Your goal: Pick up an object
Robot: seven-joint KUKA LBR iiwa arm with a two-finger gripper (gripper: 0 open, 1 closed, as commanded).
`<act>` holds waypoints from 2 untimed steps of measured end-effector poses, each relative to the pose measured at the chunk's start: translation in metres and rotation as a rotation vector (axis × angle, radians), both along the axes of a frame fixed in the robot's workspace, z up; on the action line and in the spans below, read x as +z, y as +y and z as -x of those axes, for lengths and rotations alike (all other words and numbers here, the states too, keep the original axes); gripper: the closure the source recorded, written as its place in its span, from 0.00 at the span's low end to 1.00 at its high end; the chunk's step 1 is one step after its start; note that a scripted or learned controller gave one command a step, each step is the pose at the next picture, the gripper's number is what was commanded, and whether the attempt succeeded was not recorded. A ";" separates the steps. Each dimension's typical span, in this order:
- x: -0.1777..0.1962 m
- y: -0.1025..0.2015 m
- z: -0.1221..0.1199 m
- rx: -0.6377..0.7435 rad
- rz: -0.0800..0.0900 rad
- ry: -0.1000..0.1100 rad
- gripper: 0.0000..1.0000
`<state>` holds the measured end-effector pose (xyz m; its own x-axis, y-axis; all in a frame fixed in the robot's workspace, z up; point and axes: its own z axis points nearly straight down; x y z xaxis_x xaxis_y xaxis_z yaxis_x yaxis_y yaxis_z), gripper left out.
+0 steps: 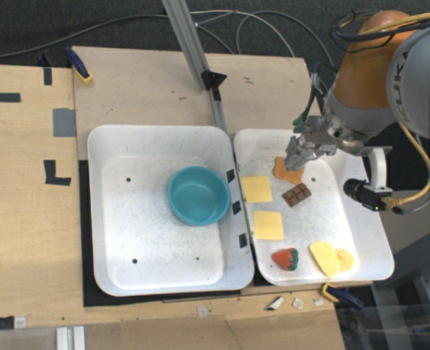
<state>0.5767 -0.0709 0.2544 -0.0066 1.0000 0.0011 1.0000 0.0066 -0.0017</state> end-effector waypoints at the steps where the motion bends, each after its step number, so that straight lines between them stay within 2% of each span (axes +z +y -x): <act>1: -0.017 0.047 -0.026 -0.001 0.001 0.000 1.00; 2: -0.016 0.088 -0.046 -0.001 0.000 -0.001 1.00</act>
